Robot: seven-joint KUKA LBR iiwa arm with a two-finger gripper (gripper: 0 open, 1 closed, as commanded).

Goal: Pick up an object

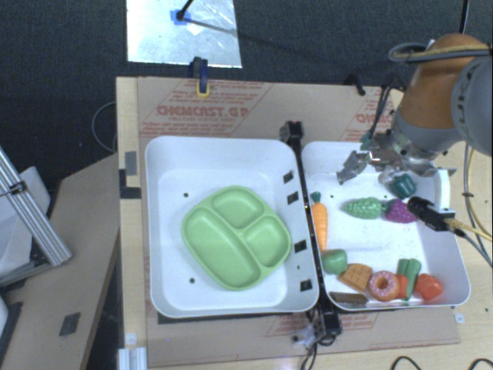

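Hand [368, 163] hovers at 1 o'clock of right bin [460, 272], fingers spread wide, holding nothing. Likely target, green toy veg [365, 207], lies just below it at bin centre, purple toy [399, 212] touching at its 3 o'clock. Looks like light, stiff, slick plastic, so take it across the narrow middle. Carrot [320, 223] at 9 o'clock by the wall, donut [384, 285] at 6. Left bin [162, 230] carries green divided plate [235, 237]. Both sit on board on desk [216, 106]; dark floor, foil sheet [183, 21] behind.
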